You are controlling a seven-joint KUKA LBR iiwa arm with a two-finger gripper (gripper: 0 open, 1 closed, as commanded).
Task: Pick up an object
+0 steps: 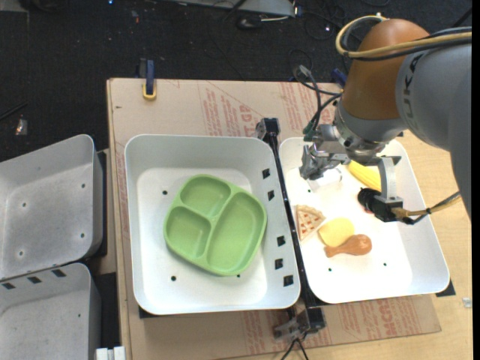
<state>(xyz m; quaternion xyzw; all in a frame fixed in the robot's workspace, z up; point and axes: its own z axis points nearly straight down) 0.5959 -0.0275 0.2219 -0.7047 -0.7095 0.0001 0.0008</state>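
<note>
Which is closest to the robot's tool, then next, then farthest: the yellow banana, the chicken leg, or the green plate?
From the tool:
1. Yellow toy banana, right beside it in the right bin.
2. Brown toy chicken drumstick, lower in that bin.
3. Green divided plastic plate, in the left bin.

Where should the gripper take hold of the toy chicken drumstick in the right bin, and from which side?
Grip the drumstick probably at its narrow left end, from above. It lies flat, roughly left-right, its thick brown end rightward; the yellow piece touches it above, so close the fingers carefully there.

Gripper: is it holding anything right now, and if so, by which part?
Nothing is seen held. The gripper hangs over the right bin, apart from the banana, waffle and drumstick lying in it.
</note>
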